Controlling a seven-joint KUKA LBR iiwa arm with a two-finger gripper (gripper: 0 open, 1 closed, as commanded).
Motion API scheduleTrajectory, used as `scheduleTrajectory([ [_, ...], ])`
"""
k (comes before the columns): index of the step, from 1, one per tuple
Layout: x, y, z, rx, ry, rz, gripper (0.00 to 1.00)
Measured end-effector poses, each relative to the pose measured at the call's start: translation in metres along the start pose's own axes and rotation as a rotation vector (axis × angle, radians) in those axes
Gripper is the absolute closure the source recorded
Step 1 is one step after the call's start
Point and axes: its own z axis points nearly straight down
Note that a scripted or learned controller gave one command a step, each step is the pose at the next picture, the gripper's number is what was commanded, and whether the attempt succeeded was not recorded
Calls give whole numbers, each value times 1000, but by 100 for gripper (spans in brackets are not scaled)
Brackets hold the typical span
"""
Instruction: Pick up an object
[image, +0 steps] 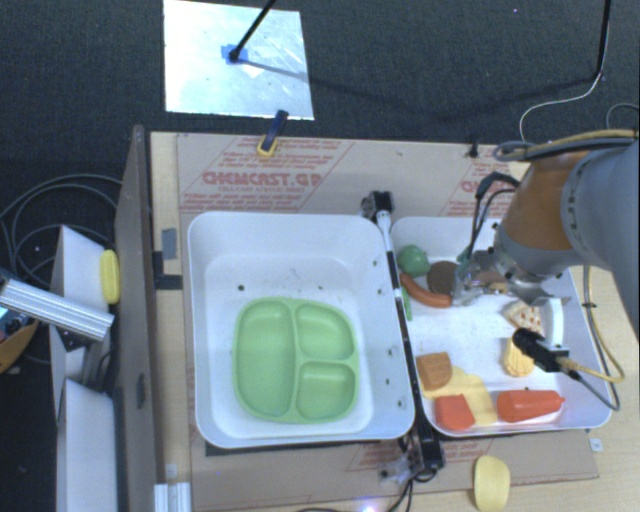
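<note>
The right bin (590, 415) holds several toy foods. A green piece (412, 259), a brown round piece (441, 274) and a red-orange sausage (424, 293) lie near its far left corner. My gripper (478, 281) hangs low over the bin, just right of the brown piece and close to it. Below the gripper lie a pizza slice (524, 317) and a yellow corn cob (517, 356). Along the near edge sit an orange bread slice (434, 369), a yellow cheese slice (472, 386), a red block (453, 412) and a red-orange oblong piece (528, 404).
The left bin (215, 420) holds a green divided plate (296, 359). A yellow object (490, 482) lies on the cardboard in front of the right bin. The arm's orange band (540, 205) and cables cover the right bin's far right corner.
</note>
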Motion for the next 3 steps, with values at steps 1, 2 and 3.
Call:
scheduleTrajectory([
  [1,-48,-7,-26,0,-3,7,100],
  [2,-69,-25,-99,-4,-3,5,100],
  [3,-16,12,-118,-2,1,-6,100],
])
